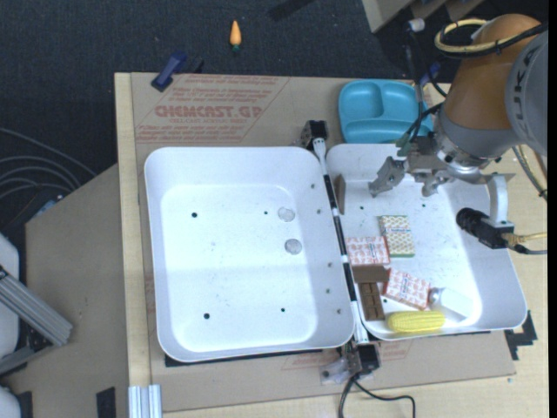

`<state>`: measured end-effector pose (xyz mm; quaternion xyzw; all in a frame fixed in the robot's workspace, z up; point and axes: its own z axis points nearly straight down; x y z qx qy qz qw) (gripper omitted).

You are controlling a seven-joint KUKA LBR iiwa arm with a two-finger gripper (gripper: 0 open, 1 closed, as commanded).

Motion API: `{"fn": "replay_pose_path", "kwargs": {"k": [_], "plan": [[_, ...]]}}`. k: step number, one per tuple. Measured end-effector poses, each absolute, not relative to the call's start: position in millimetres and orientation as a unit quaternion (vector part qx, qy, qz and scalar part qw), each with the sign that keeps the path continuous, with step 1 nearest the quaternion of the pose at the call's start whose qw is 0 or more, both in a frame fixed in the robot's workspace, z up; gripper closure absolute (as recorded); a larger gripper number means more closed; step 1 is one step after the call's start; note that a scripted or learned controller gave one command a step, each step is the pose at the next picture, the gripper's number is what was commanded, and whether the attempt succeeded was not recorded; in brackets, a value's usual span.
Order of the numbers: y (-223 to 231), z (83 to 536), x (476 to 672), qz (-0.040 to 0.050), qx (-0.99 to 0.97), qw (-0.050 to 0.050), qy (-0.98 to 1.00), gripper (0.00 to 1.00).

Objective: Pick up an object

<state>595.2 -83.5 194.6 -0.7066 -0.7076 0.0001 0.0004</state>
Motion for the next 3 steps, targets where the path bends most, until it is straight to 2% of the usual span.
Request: {"fn": "replay_pose_path", "kwargs": {"k": [1, 2, 3], "plan": [[-105.4, 84.2, 579.7, 0.0005, -0.708, 0.001, -0.707, 0.0], [-105.4, 94.5, 580.3, 0.0002, -0.707, 0.0, -0.707, 1.0], [-64.0, 226.9, 550.9, -0.0003, -0.707, 0.0, -0.707, 1.0]]}}
